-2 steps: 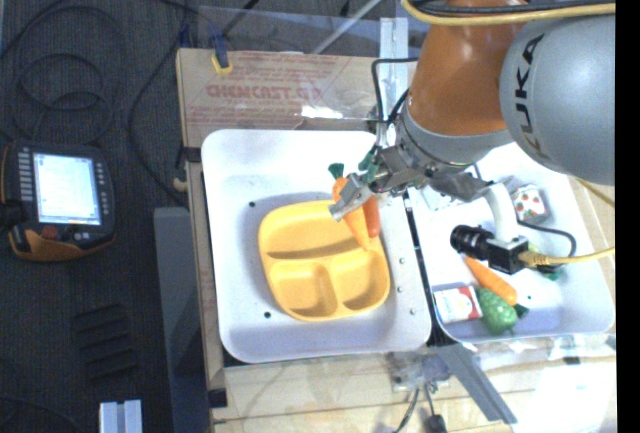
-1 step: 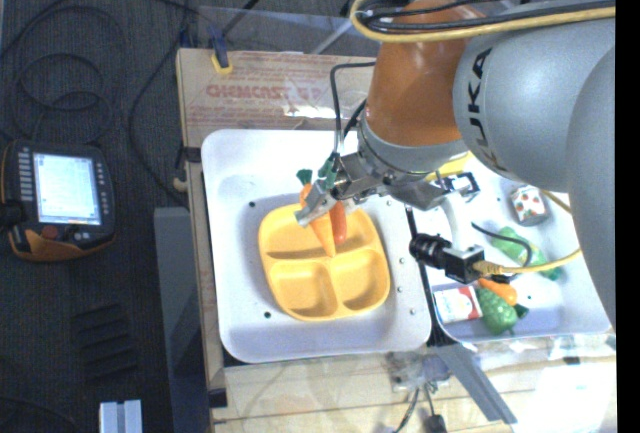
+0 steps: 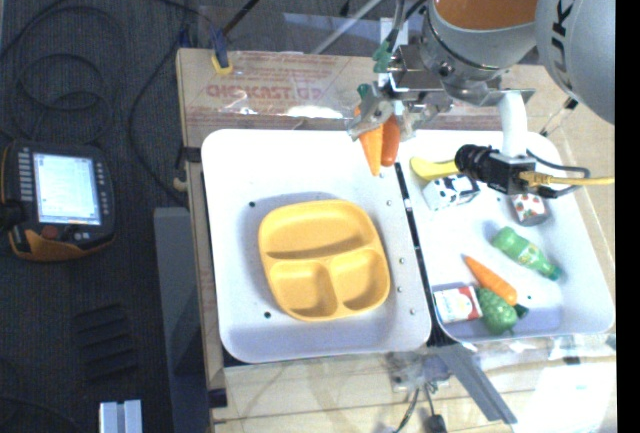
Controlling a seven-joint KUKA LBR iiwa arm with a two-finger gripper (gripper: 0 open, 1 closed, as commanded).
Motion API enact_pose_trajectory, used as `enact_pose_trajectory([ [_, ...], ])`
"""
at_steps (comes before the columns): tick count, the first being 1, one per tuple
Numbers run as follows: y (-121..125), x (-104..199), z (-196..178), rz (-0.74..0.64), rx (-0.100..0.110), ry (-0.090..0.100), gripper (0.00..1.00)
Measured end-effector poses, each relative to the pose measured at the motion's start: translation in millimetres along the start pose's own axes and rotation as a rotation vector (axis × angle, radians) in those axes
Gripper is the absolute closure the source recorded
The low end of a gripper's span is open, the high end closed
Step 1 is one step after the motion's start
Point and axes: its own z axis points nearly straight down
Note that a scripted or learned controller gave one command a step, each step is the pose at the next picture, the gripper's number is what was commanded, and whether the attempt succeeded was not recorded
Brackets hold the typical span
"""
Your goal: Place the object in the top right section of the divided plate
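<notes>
hovering near the top middle of the frame, your gripper has its fingers closed on an orange carrot that hangs down between them, tip pointing toward the bins. right now it's sitting over the upper right corner of the left bin, just beside the divider between the two bins, so the carrot is up in the air and not on anything yet. the yellow divided plate is lower down, around the middle of the frame, well apart from the carrot. you want the top right section, but heads up, the plate sits a bit rotated, and what i can make out is one long compartment along the upper side and two smaller ones below, so i'd aim for the right end of that upper strip. if i were you i'd slide down-left in the frame until the carrot's tip is over that spot, drop low before letting go so it doesn't bounce off the ridge, and lay it along the compartment instead of across it. the right bin has another carrot and other stuff, just ignore all that.
</notes>
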Motion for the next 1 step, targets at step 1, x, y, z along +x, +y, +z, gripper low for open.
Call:
enact_pose_trajectory([
  [1,-53.3,-15.1,75.5,0.043,0.003,0.001,1.0],
])
